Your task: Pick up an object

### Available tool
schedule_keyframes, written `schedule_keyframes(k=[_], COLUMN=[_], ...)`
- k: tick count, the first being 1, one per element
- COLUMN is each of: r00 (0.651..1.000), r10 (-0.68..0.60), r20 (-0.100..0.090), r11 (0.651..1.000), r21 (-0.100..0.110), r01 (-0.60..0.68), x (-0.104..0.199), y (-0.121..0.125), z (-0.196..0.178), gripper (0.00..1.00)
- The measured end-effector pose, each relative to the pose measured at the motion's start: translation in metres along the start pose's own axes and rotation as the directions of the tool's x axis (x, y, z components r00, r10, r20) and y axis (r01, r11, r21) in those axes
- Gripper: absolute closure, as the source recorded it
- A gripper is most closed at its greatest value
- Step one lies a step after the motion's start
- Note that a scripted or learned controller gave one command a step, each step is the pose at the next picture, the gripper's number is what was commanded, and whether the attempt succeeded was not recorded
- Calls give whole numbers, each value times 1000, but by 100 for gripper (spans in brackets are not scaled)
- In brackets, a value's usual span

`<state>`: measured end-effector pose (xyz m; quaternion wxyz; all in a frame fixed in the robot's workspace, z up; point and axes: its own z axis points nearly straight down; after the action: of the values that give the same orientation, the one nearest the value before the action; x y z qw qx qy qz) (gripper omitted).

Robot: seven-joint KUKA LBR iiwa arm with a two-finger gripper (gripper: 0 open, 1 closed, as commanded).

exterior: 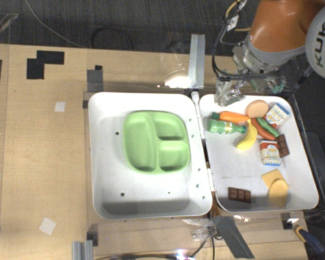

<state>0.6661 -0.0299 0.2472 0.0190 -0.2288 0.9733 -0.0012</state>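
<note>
The right bin (pixel 306 172) holds several toy foods. A green bottle (pixel 226 126) lies at its upper left with an orange carrot (pixel 234 116) just behind it. A yellow banana (pixel 248 140), a red and green pepper (pixel 265 128) and a tan egg-like piece (pixel 255 109) sit to their right. My gripper (pixel 229 95) hangs over the bin's far left corner, just beyond the carrot and the bottle. Nothing shows in its grasp.
A green divided plate (pixel 154 141) lies in the left bin (pixel 105 161). The right bin also holds a small carton (pixel 277 114), a printed box (pixel 270 154), two brown chocolate bars (pixel 282 145) (pixel 239 195) and a yellow piece (pixel 276 188). A metal post (pixel 196 61) stands behind the bins.
</note>
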Motion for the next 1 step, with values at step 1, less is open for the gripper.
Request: schedule_keyframes(k=[1], r00=[849], r10=[-528], r20=[-18], r11=[849], r21=[-22], r01=[527], x=[17], y=[-40], z=[44], gripper=[100])
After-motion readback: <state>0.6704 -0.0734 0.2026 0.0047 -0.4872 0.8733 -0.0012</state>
